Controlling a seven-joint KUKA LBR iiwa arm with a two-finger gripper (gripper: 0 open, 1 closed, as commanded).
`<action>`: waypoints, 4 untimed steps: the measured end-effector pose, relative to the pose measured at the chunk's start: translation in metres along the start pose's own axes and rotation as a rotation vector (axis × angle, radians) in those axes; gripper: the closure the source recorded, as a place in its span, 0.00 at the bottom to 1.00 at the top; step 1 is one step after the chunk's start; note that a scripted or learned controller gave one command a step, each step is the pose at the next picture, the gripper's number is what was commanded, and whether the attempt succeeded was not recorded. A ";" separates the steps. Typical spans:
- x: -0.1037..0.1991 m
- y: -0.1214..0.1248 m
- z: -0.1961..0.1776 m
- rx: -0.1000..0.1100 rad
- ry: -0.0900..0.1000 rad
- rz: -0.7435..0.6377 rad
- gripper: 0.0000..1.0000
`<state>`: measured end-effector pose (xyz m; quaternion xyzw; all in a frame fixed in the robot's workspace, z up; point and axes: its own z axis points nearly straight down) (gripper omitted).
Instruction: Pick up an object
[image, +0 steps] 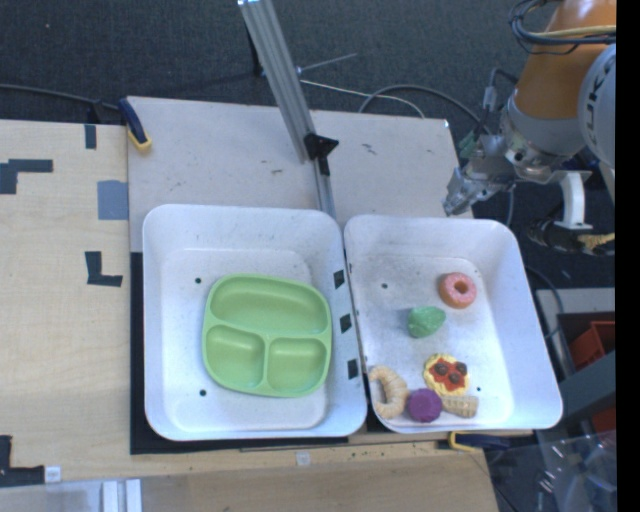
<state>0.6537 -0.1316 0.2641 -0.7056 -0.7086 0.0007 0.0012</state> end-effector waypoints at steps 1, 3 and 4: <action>0.056 -0.010 0.000 -0.002 0.001 -0.002 1.00; 0.163 -0.050 0.023 0.002 0.000 -0.002 1.00; 0.222 -0.071 0.035 0.002 0.000 -0.003 1.00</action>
